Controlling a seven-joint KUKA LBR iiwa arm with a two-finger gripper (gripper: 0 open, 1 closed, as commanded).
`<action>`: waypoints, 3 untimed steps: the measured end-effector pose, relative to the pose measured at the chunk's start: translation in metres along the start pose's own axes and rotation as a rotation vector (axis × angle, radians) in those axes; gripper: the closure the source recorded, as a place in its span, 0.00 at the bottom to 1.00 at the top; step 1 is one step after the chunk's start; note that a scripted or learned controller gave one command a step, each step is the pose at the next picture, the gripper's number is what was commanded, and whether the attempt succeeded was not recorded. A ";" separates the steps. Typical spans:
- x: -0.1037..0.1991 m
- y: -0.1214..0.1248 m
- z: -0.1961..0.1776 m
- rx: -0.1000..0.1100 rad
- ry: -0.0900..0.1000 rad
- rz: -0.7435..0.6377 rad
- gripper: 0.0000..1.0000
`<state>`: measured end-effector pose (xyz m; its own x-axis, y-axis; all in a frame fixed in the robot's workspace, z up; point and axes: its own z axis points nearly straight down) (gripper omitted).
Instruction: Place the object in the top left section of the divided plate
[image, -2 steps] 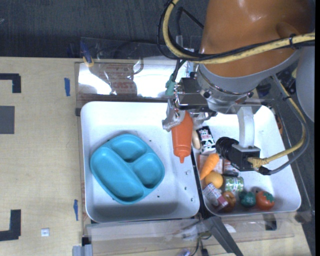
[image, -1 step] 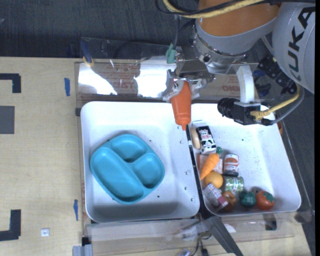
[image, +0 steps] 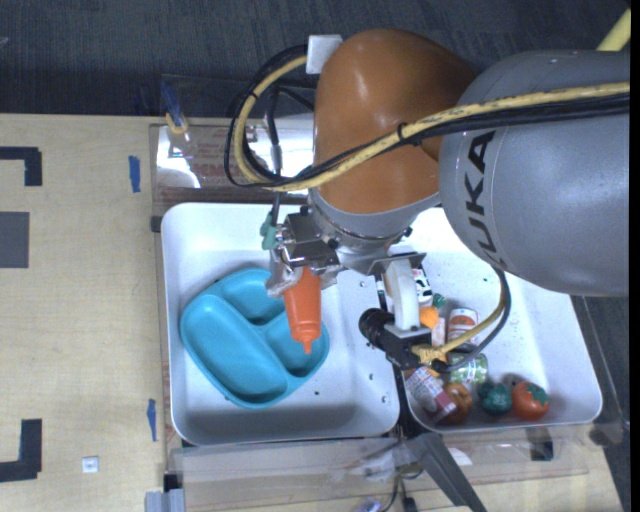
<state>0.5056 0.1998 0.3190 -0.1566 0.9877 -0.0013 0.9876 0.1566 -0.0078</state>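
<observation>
With my gripper (image: 290, 268) clenched on the top of the orange plastic carrot (image: 303, 315), which hangs over the right rim of the blue divided plastic plate (image: 225, 350), I judge I'm mid-carry and must next shift toward its top-left section.

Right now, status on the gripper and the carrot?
Gripper shut on orange plastic carrot. Carrot hangs tip-down over blue divided plate's right edge. Nothing blocking the plate.
</observation>
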 end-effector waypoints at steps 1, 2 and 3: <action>-0.025 0.019 0.141 0.003 -0.001 -0.094 1.00; -0.029 0.065 0.159 -0.005 0.002 0.431 1.00; -0.003 0.163 0.103 -0.010 0.004 0.450 1.00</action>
<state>0.6666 0.2227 0.2145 0.2890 0.9573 0.0017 0.9573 -0.2890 0.0024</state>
